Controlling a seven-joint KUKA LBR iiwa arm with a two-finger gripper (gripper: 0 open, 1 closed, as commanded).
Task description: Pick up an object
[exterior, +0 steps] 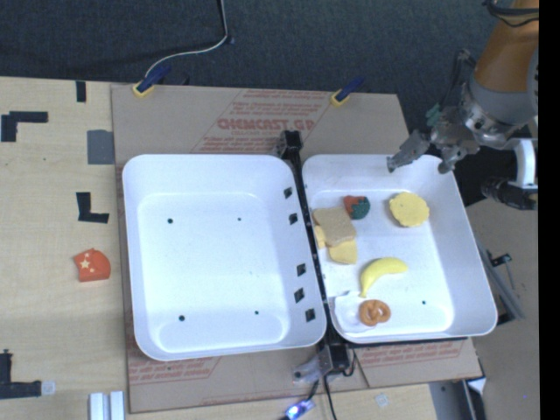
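Five small toy foods lie in the right-hand shallow white bin (pixel 464 234), seen in the camera view from above at a slant. At that bin's 1 o'clock rests a round flat yellow piece (pixel 409 209); toward the centre-left sit a small red-and-green lump (pixel 355 206) and a tan slab of bread-like foam (pixel 334 226) stacked over a pale yellow block (pixel 343 252). A curved yellow banana (pixel 382 273) lies at about 6 o'clock, its long axis running from 8 to 2 o'clock, with an orange pretzel-shaped ring (pixel 374 312) just below it

The grey two-finger gripper (pixel 423 153) hangs over the bin's far rim with its fingers spread apart and nothing between them. The round yellow piece is the nearest thing, lying at about 6 o'clock from the gripper and near it, so a short move toward the viewer and down looks like the likeliest approach. The left-hand white bin (pixel 140 234) sits touching the right one along the middle seam
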